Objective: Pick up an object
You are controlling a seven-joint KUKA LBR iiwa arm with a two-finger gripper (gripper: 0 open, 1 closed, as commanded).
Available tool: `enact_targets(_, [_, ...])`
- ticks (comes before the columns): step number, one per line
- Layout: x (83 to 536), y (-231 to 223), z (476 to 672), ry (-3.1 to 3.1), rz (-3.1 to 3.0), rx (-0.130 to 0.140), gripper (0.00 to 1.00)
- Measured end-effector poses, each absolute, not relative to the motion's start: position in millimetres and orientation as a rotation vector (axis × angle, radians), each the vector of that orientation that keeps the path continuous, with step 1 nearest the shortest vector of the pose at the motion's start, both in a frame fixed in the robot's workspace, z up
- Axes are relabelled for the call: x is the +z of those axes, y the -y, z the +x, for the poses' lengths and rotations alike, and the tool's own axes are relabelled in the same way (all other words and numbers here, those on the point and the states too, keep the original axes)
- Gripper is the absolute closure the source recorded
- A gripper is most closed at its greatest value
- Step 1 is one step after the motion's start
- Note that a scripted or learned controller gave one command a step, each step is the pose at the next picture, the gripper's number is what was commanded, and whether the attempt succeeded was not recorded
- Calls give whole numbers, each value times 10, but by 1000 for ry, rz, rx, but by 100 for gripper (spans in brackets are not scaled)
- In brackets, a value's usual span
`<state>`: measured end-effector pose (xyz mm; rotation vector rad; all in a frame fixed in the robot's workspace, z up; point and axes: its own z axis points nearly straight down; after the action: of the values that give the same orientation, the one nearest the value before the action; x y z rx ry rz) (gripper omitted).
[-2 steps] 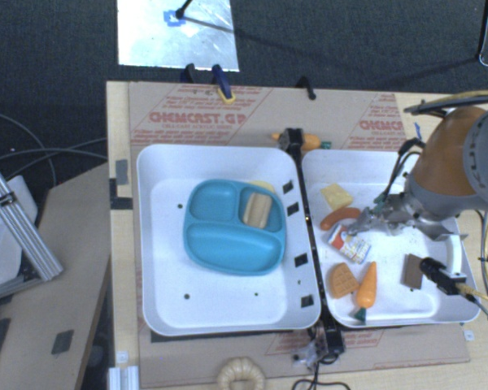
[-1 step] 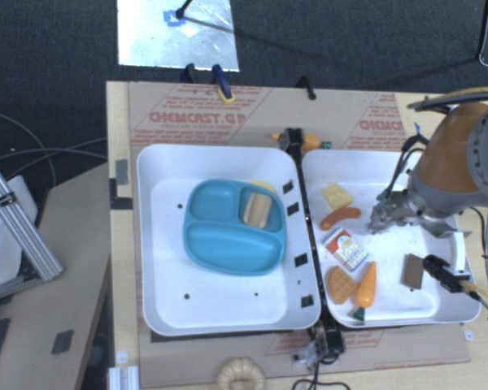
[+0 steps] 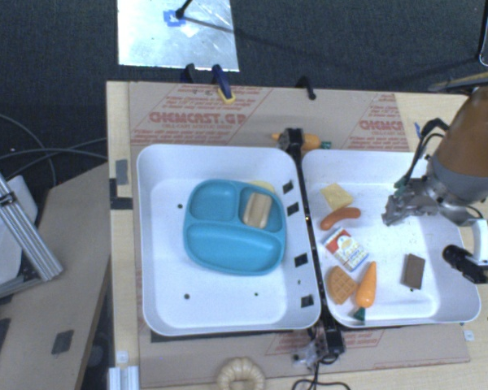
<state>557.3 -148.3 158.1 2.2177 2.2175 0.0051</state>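
Jaws at the end of the grey arm [image 3: 472, 149] hang low over the right bin [image 3: 447, 303], and from here I can't tell whether they are open or closed; the gripper [image 3: 398, 210] is a dark cluster with nothing visibly caught in it. Toy food lies scattered in that bin: a yellow cheese wedge [image 3: 337, 196], a sausage [image 3: 341, 217] just below it, a small printed packet [image 3: 346, 249], a round waffle [image 3: 340, 283] touching an orange carrot [image 3: 366, 285], and a brown chocolate bar [image 3: 413, 270] off on its own nearer the arm. Over in the left bin [image 3: 167, 299] sits a blue divided plate [image 3: 234, 227] with a bread roll [image 3: 257, 210] in its upper right compartment. Both bins rest on cardboard [image 3: 195, 116] spread across the bench [image 3: 81, 218].
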Motion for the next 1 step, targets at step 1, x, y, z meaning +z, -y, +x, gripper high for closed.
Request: enact_targets(1, [2041,1553,5600,-2221,2213,6,100])
